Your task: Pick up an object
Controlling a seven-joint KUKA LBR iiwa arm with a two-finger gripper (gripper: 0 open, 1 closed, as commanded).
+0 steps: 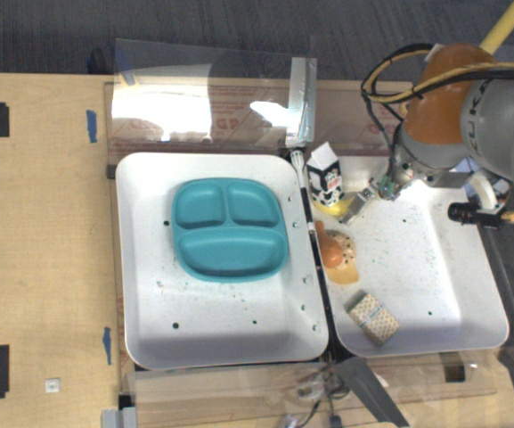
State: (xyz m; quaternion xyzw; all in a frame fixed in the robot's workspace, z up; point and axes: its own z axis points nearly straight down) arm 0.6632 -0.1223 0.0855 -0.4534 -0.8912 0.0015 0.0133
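One pincer [360, 203] sits low by the milk carton [324, 176]; its grip is too blurred to tell.

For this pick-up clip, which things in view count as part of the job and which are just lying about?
Part of the job (pickable, right bin, by the gripper): milk carton, yellow piece, orange toy, patterned block.

Lying about: teal divided plate in left bin, clear panel behind.
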